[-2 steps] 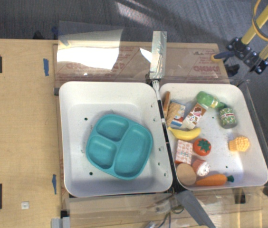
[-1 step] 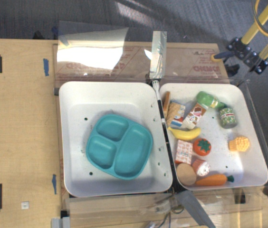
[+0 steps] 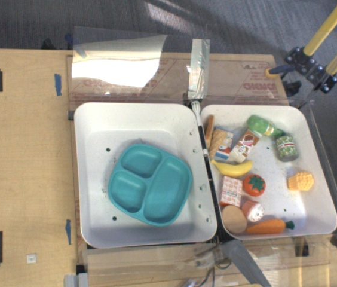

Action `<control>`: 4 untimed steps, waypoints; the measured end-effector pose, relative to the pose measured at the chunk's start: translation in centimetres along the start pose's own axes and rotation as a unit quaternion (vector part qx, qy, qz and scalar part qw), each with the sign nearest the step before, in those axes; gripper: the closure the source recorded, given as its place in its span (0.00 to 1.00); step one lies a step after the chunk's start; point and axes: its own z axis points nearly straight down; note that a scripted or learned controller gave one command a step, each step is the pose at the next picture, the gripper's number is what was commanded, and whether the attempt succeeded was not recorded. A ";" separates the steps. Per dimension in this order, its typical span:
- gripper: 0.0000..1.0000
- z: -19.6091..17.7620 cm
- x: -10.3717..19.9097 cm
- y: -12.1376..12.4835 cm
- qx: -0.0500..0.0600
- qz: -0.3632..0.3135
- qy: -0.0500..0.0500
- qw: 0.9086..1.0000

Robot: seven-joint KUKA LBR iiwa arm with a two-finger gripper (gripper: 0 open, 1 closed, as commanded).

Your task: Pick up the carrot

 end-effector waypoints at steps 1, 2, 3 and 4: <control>1.00 9.9 4.9 -1.9 0.001 0.042 -0.009 0.999; 1.00 7.6 -2.0 0.9 0.000 -0.065 -0.002 0.998; 1.00 16.7 -8.8 2.8 -0.001 0.082 -0.006 0.997; 1.00 14.8 -10.9 3.9 0.001 -0.046 -0.002 0.999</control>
